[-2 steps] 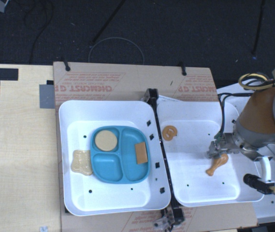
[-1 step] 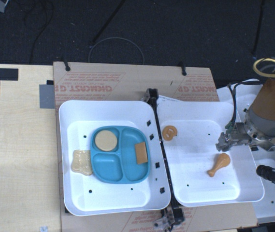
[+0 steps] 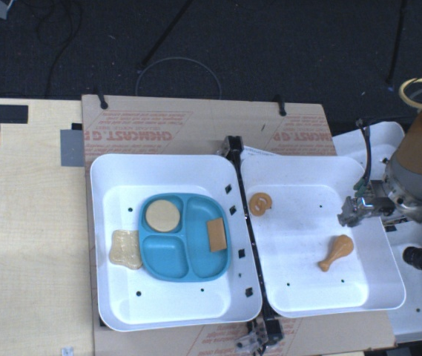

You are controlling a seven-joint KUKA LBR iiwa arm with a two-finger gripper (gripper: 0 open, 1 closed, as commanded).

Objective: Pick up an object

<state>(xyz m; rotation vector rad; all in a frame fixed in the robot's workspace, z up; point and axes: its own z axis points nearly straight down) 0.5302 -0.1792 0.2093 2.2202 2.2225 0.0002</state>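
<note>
The left shallow white plastic bin (image 3: 114, 184) holds a blue three-compartment plastic tray (image 3: 185, 262), smooth and rounded. A round tan disc (image 3: 162, 215) sits in its far-left compartment and an orange-brown rectangular block (image 3: 216, 235) in the right one. A pale, bumpy flat piece (image 3: 125, 248) lies touching the tray's left edge. In the right white bin (image 3: 299, 295), a small coiled tan pretzel-like piece (image 3: 259, 203) lies far left, and a tan drumstick-shaped toy (image 3: 336, 252) lies near right, unobstructed. The metal gripper (image 3: 353, 212) hangs just beyond the drumstick, apart from it; whether it is clenched cannot be told.
</note>
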